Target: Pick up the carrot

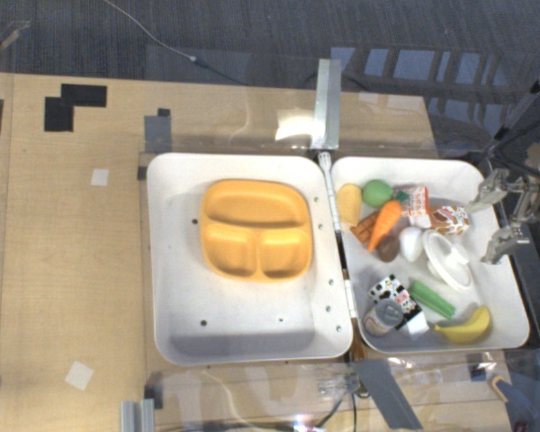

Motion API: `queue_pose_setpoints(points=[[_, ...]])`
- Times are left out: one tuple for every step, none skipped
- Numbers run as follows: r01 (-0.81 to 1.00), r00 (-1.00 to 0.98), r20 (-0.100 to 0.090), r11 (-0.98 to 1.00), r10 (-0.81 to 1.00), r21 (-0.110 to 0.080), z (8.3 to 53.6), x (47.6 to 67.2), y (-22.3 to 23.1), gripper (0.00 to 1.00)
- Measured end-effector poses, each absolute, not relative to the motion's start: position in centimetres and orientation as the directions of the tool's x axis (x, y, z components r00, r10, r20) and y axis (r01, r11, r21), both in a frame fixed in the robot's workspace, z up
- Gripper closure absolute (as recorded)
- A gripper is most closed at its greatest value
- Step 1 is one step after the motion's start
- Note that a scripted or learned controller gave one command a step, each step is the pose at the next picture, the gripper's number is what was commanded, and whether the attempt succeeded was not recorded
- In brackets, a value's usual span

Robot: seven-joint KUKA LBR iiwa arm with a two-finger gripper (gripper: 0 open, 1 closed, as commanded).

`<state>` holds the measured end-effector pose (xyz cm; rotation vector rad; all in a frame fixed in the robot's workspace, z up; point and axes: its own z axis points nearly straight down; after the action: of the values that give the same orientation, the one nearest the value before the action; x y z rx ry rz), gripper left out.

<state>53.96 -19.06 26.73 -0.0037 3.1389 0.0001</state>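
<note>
Right bin [513,327]: holds the toy clutter, carrot among it.
Gripper [504,212]: at the bin's right rim, jaws apart, gripping nothing.
Carrot [386,224]: lying untouched, upper left.
Progress: approach and grasp both outstanding.

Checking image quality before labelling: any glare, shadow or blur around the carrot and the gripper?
Camera view: the carrot is evenly lit and fairly sharp; a bright glare patch sits on the bench above the bins; soft shadow lies along the left bin's lower floor; the gripper at the right bin's edge looks small and indistinct.
</note>
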Motion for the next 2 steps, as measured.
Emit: queue_pose_setpoints(points=[[0.258, -0.966, 0.007, 0.966, 0.258, 0.002, 12.9, 54.2, -15.7, 0.00], [0.149, -0.989, -0.004, 0.989, 0.149, 0.000, 9.2, 60.4, -12.6, 0.00]])
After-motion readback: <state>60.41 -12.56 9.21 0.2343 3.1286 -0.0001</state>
